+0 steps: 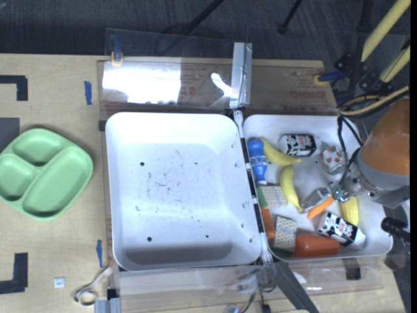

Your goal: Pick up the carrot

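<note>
A pale wooden table (pixel 52 87) carries two shallow white bins side by side. The left bin (pixel 176 188) sits near the middle of the table, and the right bin (pixel 313 126) touches it along a shared edge. Well apart to the left lies a green divided plate (pixel 44 173) with three compartments. Black tape marks (pixel 14 87) sit on the table's left side, and short blue tape strips (pixel 87 92) lie near the left bin's far corner. A clear panel (pixel 169 77) lies just beyond the left bin.
</note>
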`<state>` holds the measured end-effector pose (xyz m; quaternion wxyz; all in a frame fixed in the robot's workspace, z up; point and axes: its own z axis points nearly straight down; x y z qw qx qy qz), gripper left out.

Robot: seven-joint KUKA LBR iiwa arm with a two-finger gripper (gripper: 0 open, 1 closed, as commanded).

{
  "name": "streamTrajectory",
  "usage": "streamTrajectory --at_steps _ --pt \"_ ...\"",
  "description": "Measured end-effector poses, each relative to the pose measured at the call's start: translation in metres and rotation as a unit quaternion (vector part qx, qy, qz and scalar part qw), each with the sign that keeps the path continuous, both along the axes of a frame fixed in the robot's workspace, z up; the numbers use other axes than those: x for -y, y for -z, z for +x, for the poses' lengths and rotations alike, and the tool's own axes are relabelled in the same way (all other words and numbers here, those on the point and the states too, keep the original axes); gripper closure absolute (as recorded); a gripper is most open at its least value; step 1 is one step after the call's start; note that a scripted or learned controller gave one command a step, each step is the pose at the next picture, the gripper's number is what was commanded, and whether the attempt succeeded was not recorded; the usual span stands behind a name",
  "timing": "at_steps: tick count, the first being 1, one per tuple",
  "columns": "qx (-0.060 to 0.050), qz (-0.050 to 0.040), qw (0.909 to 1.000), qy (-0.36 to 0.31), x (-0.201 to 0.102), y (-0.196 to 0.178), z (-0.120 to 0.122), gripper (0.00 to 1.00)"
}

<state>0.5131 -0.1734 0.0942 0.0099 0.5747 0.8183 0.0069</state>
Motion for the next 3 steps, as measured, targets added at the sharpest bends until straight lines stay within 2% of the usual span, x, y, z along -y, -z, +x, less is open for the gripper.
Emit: streamTrajectory --at_steps 1,2,3 --pt "0.002 -0.005 0.9998 -0.019 -0.012 0.0 0.005 0.0" --pt "-0.008 -0.0001 0.9984 0.056 -0.022 0.008 -0.026 0.0" --pt "-0.006 0.0008 0.9984 0.056 -0.024 -0.003 -0.024 1.0"
